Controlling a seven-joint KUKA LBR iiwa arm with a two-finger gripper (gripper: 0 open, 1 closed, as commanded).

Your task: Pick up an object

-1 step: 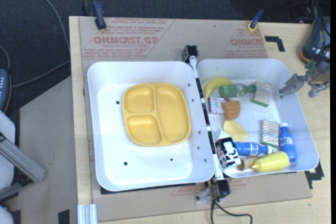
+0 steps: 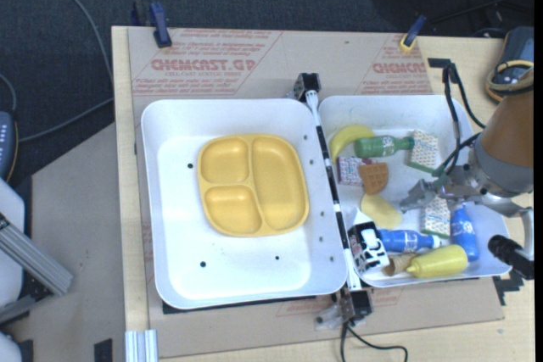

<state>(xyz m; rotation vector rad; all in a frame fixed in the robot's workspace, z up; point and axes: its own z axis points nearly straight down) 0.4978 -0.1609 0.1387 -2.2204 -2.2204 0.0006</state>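
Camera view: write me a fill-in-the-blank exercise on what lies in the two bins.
1. The yellow divided tray lies in the ____ bin of the camera view.
2. The tray has ____ compartments.
3. The green bottle lies beside the yellow ____ in the right bin.
4. The arm's pincer is over the ____ bin.

Missing words: left; three; banana; right

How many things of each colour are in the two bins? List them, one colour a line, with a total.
Yellow: 4 – divided plate, banana, mustard bottle, yellow lump
Green: 1 – green bottle
Blue: 2 – lying bottle, upright bottle
Brown: 1 – brown piece
Total: 8, counting only those of clear colour.
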